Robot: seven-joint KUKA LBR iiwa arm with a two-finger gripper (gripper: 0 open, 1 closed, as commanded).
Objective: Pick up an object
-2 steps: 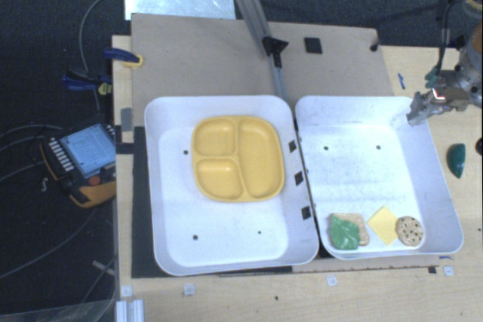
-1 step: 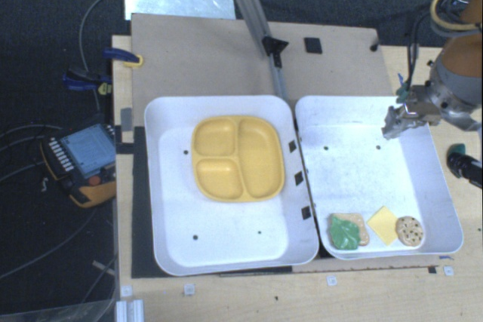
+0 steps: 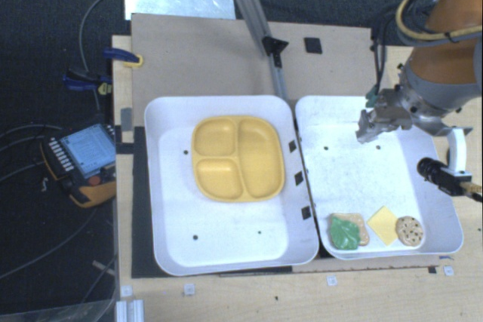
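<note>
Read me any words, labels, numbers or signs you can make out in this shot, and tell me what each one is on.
No text can be read anywhere in this view.
Handheld controller left of the bench: its blue screen shows content too small and blurred to read.
Yellow divided plate, toy food, white bins and gripper: no visible lettering or marks.

Two white bins sit side by side across the middle of the frame. The left bin (image 3: 170, 237) holds a yellow divided plate (image 3: 238, 158) in its upper half. Along the lower edge of the right bin (image 3: 332, 185) lie a green-topped toast (image 3: 347, 231), a yellow cheese slice (image 3: 383, 225) and a round cookie (image 3: 409, 231) (close together in a row). The gripper (image 3: 370, 130) hovers over the right bin's upper part, well apart from the food.
</note>
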